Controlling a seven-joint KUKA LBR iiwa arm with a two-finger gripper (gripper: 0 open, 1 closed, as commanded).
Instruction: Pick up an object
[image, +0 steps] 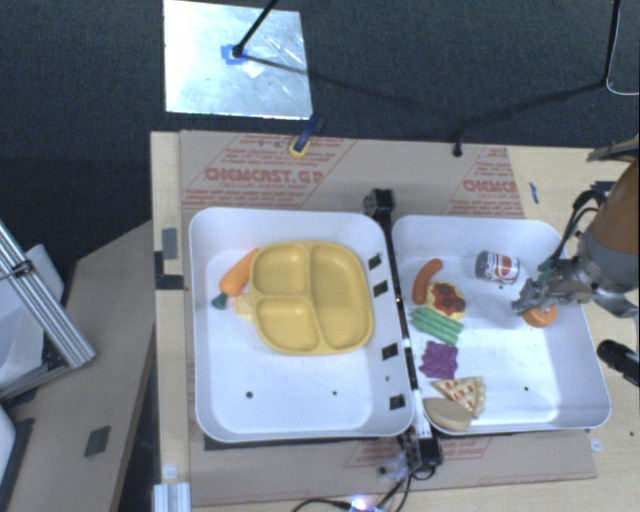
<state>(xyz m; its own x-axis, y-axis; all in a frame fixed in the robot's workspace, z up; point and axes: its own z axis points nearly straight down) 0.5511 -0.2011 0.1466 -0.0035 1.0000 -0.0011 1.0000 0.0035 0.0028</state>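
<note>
In the camera view the gripper (532, 300) sits low at the right side of the right bin (520, 400), directly over a small orange object (542, 317) near the bin's right wall; whether it grips that piece cannot be told. A small can (497, 266) lies just to its left. Toy foods line the bin's left side: a sausage (427, 279), green beans (437, 324) and a pizza slice (460, 390). The left bin (290, 410) holds a yellow divided plate (305, 297) with a carrot (238, 273) beside it.

The hand (535, 297) partly hides an orange object (542, 317), perhaps fruit.
</note>
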